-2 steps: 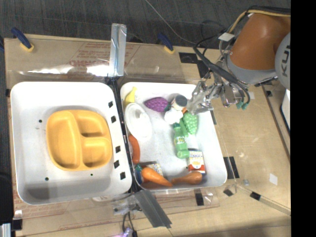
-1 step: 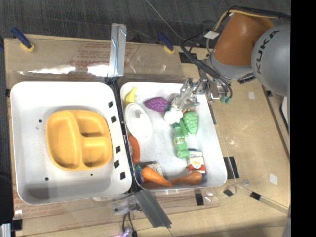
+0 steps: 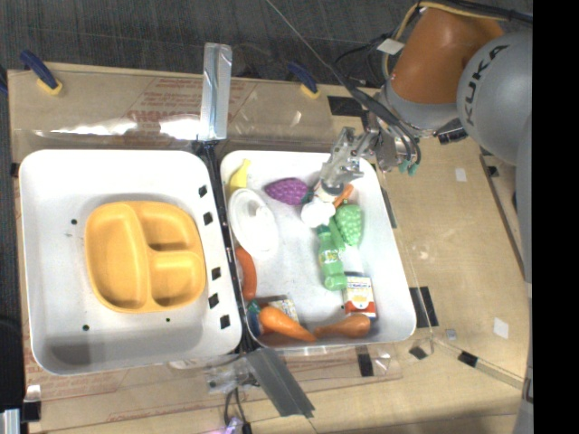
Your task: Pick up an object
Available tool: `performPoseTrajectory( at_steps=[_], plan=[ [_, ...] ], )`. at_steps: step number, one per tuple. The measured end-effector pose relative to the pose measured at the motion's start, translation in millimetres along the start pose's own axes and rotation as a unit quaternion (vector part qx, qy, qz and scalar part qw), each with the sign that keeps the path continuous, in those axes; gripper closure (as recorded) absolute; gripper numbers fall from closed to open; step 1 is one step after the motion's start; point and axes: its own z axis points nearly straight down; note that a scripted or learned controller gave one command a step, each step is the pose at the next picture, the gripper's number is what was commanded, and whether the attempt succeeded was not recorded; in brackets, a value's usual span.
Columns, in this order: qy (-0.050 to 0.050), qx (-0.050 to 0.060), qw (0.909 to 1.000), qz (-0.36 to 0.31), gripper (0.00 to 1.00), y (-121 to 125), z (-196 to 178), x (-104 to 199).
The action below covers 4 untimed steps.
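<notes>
Reaching in from the right, the grey arm [image 3: 493, 70] with its orange band hangs over the far right corner of the right bin [image 3: 398, 287]. The left bin [image 3: 45, 242] holds a yellow divided plate [image 3: 145, 253] near its middle. In the right bin the gripper [image 3: 336, 181] points down toward the bin's upper middle; whether it is open or closed cannot be told, and nothing is plainly held. Its tip sits right over a small white ball [image 3: 315, 212], with an orange bit just beside it. A purple bunch of grapes [image 3: 288, 190] lies just left of the tip. A white cup [image 3: 253, 221] lies further left, and a yellow banana [image 3: 239, 174] sits by the divider. Below the tip lie a green knobbly toy [image 3: 347, 225], a green bottle [image 3: 331, 265] and a small carton [image 3: 359, 293]. Carrots [image 3: 298, 328] lie along the near wall.
</notes>
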Motion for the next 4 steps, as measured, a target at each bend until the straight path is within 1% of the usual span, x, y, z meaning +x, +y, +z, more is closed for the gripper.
performPoseTrajectory(
  at_steps=[1, 2, 3, 4],
  plan=[
    [-0.002, 0.001, 0.9999, 0.016, 1.0, -8, -62, 10],
    [0.005, -0.002, 0.9999, -0.012, 1.0, 46, 2, 96],
    [-0.001, 0.001, 1.0, -0.007, 1.0, -23, -59, 39],
    [0.005, -0.001, 0.9997, -0.025, 1.0, -5, 9, 73]
  ],
)
